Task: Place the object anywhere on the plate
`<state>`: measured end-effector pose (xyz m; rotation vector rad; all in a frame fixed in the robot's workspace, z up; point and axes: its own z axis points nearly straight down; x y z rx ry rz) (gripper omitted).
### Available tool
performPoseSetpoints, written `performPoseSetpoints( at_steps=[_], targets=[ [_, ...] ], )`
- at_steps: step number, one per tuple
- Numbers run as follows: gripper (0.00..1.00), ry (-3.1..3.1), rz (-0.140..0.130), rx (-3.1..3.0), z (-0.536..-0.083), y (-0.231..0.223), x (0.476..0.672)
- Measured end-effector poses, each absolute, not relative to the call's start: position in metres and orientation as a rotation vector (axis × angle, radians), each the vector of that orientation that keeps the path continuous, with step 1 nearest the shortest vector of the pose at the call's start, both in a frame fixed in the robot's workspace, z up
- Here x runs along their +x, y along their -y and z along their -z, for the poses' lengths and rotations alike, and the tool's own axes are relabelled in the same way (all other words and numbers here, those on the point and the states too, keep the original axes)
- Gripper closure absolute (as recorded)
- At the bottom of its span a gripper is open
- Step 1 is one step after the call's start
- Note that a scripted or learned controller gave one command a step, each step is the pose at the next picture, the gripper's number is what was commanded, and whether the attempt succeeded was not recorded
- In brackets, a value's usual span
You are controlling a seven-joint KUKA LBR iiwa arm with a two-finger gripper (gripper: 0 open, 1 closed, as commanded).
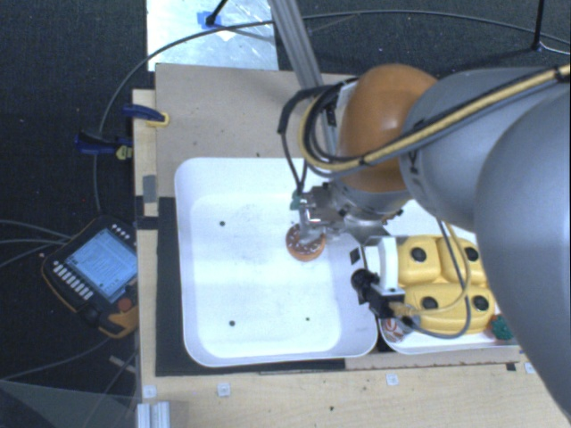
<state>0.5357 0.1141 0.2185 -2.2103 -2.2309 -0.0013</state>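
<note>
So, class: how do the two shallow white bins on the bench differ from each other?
The left white bin lies in nearly full sight, while the right white bin is mostly covered by the grey arm. The left bin holds a small round brown object under the gripper; the right bin holds a yellow moulded block. Both are shallow and white.

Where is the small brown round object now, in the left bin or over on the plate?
In the left bin: the brown round object sits near its right edge, beneath the gripper.
</note>
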Motion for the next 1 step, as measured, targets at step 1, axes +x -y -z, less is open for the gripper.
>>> performPoseSetpoints(
  at_steps=[1],
  targets=[
    [0.0,2.226,0.001,-2.216,-0.219,-0.1113,0.536]
  ],
)
